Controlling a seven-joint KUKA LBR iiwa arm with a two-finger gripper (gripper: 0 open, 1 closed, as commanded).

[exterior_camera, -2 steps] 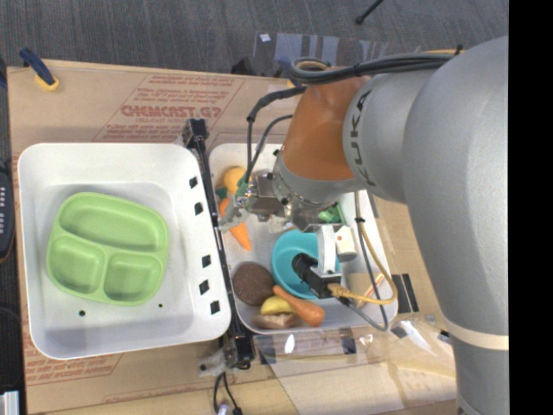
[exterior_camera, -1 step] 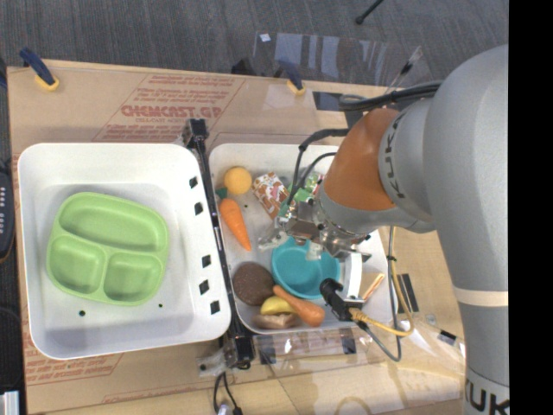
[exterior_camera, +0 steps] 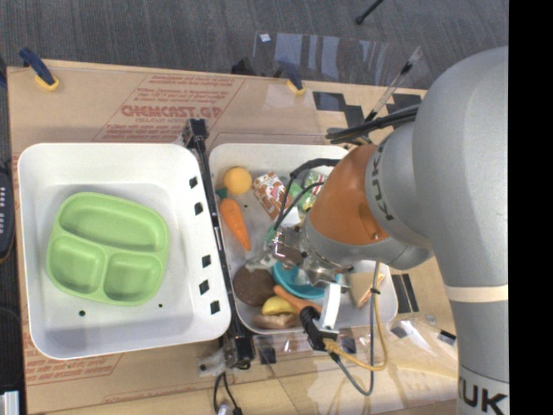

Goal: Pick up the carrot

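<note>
1. While the gripper (exterior_camera: 298,271) hangs low in the right bin (exterior_camera: 259,156), its finger state cannot be told.
2. The carrot (exterior_camera: 234,222) lies left of it, near the bin's left wall, apart from it.

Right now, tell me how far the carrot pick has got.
Nothing looks done: the carrot lies loose near the left wall of the right bin, beside the yellow ball. In hand: the arm reaches over that bin, its wrist right of the carrot. Left: reach, grasp and lift.
</note>
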